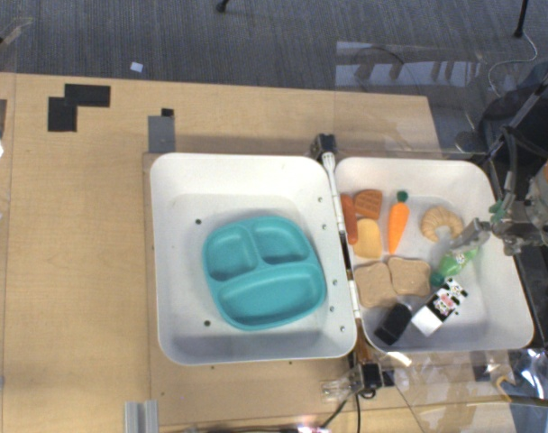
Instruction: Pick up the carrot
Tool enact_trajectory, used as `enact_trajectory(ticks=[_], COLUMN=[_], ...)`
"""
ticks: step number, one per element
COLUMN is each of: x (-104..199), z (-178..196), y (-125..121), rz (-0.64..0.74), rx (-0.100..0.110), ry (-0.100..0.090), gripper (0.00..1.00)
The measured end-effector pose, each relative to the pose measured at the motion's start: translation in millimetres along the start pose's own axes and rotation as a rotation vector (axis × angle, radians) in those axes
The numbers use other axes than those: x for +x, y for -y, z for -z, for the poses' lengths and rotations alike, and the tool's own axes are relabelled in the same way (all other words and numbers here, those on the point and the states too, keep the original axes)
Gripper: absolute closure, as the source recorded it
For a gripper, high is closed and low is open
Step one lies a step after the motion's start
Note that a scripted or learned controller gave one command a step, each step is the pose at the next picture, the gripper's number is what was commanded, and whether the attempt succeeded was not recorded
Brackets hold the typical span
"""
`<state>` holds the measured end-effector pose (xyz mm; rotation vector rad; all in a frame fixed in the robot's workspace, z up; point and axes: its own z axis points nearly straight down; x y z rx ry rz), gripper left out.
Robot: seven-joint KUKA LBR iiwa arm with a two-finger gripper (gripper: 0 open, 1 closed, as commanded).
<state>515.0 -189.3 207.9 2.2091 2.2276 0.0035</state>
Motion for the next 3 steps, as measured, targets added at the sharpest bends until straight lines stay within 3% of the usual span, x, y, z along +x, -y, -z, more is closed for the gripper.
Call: enact_trajectory(ticks=[1, 2, 3], x=[38.4, 95.0, 96.9], z=[-115.7, -114.8, -101.9], y=[-17.3, -73.9, -76.8], rz=[-0.033, -0.249, -0.24], rx=[-0.017, -0.017, -0.024], ry=[0.005, -0.001, -0.004], gripper=[0.0, 0.0, 1.0])
